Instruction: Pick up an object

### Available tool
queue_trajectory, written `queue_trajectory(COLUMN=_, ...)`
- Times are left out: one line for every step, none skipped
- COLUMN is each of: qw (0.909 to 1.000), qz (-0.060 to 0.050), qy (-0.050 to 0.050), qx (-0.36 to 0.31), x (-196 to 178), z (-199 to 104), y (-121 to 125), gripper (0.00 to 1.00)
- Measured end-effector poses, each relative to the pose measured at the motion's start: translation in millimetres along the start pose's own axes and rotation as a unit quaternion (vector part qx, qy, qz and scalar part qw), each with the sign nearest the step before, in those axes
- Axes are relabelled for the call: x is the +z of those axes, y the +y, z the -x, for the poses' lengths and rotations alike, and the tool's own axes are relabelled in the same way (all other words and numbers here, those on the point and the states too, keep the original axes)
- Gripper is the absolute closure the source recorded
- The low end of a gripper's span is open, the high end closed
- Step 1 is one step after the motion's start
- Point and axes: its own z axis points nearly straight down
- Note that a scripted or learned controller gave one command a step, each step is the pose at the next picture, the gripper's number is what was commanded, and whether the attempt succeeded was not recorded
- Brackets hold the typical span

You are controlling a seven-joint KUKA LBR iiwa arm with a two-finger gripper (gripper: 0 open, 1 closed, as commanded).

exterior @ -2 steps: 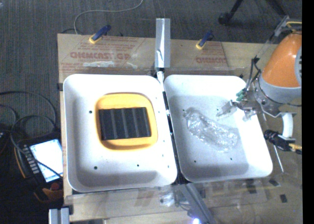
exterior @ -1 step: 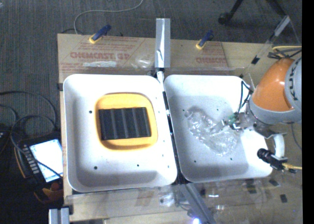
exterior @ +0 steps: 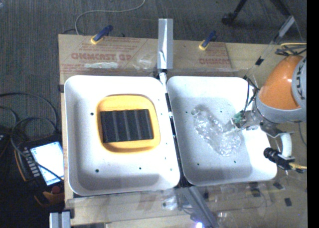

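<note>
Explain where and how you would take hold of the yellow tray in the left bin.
Judging from its pose, grip the yellow tray by one long rim, coming straight down from above. It lies flat, its dark ribbed centre offers no edge, and the raised yellow border stands clear of the left bin walls.

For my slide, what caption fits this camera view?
Robot arm reaching over the right bin beside a clear plastic object; yellow tray in the left bin.

Yellow-rimmed black tray [exterior: 127, 123], white bins [exterior: 79, 92]
</note>
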Motion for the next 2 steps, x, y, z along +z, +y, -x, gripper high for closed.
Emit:
queue_trajectory(qw=1.0000, qz=-0.004, qy=0.001, qx=0.000, x=3.3, z=-1.2, y=-2.0, gripper=0.00)
queue_trajectory(qw=0.9999, qz=-0.013, qy=0.004, qx=-0.004, x=-16.4, z=-8.9, y=19.3, gripper=0.00)
